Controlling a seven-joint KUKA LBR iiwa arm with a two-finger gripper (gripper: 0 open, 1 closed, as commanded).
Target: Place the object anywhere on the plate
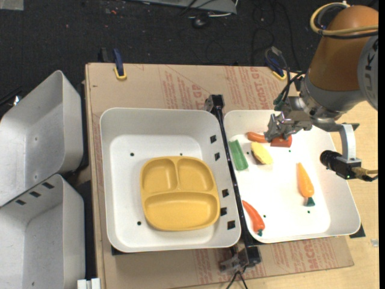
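Note:
A yellow plate (179, 193) with three compartments lies in the left bin (120, 131). The right bin (337, 221) holds several toy foods: a green piece (239, 155), a yellow piece (261, 155), a red piece (257, 136), an orange carrot (305, 182) and a red-orange pepper (254, 216). My gripper (278, 131) hangs low over the back of the right bin, right beside a red-orange piece (283, 141) and the red piece. The gripper's body hides what is directly under it.
Two grey bins (36, 155) stand off the bench at the left. A black divider with clips (224, 161) runs between the two white bins. A black fitting on a grey bracket (341, 161) sits at the right bin's right rim.

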